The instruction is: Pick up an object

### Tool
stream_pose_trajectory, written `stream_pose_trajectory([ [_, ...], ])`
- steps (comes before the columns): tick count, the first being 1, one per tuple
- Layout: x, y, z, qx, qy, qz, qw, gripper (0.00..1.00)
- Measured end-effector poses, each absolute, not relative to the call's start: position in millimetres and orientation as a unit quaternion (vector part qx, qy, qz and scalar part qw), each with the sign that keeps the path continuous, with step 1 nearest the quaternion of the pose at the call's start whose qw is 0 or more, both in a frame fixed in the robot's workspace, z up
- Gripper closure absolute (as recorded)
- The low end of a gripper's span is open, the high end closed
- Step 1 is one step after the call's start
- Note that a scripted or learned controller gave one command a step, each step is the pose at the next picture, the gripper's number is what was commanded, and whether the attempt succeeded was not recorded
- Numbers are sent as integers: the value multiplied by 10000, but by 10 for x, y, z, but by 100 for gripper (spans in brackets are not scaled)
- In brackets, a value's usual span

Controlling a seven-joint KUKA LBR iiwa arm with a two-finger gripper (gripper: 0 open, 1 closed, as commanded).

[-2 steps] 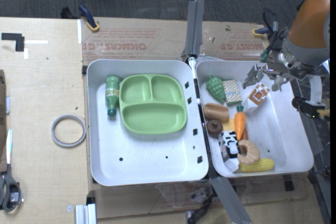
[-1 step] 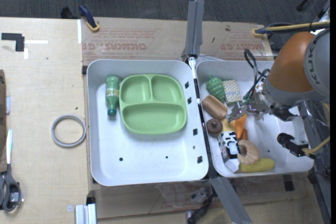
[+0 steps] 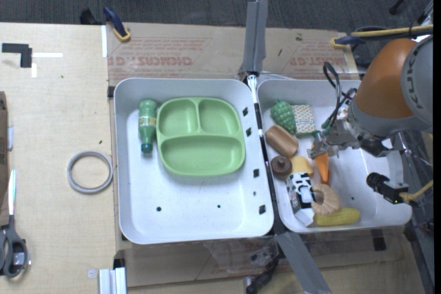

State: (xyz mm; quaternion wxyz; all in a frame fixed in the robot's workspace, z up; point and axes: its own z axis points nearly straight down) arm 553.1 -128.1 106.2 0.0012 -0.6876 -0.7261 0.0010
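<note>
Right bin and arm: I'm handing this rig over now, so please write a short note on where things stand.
Gripper: low in the right bin, at the carrot; finger state unclear.
Right bin also holds a bread roll, a green leafy toy, a corn cob and other small toys.
Left bin: green divided plate, green bottle.
Done: nothing lifted yet.
Left: grasp and raise one object.

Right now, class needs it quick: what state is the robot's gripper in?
Gripper: low in the right bin, right above the orange carrot; open or closed cannot be told.
</note>
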Motion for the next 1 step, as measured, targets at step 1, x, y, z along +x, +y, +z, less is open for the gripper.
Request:
stream_pose_trajectory([
  [1, 6158, -716, 2111, -7004, -7138, 9, -2, 100],
])
